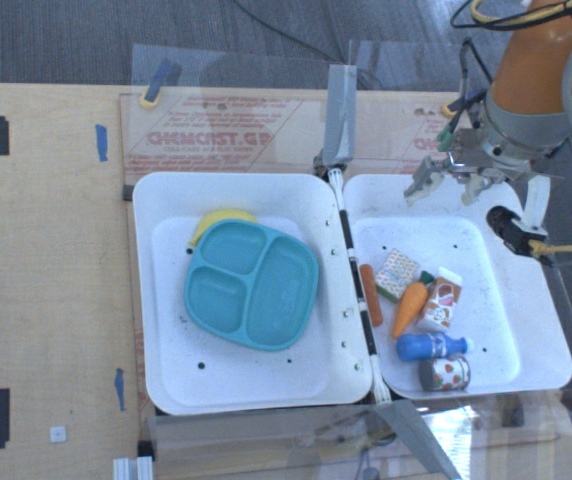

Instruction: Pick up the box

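The gripper [452, 180] sits at the upper right of the frame, above the right bin's [526, 363] far rim; its fingers appear spread and grasp nothing. The box [444, 300] lies at the bin's centre, touching the toy carrot [410, 308], partly overlapped by it. In the left bin, a yellow item [216, 221] is mostly hidden beneath the teal divided plate [252, 284].

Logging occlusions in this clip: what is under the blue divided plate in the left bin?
A yellow object pokes out from beneath the blue divided plate at its upper-left edge, on the left bin floor. Most of it is covered, so its identity and whatever else lies underneath cannot be seen.
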`<state>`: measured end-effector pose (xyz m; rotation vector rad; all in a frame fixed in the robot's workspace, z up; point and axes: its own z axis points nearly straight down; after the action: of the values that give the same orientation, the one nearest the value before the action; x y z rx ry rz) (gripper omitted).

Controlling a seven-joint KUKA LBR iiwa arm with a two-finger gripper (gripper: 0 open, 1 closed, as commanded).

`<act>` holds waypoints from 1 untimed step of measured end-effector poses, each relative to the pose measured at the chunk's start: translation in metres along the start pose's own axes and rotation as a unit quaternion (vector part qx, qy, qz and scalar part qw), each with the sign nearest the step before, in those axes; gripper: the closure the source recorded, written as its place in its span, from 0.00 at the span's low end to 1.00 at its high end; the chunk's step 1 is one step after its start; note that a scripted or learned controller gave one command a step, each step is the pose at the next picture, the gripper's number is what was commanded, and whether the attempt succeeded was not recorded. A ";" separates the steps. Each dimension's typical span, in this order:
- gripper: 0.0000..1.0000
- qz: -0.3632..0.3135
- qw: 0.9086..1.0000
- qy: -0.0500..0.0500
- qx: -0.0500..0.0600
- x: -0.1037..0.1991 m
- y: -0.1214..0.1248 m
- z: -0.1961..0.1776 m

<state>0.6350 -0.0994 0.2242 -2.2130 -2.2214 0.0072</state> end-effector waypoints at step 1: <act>1.00 0.000 1.000 0.000 0.002 0.000 0.000 -0.007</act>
<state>0.6354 -0.0996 0.2313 -2.2108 -2.2202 0.0107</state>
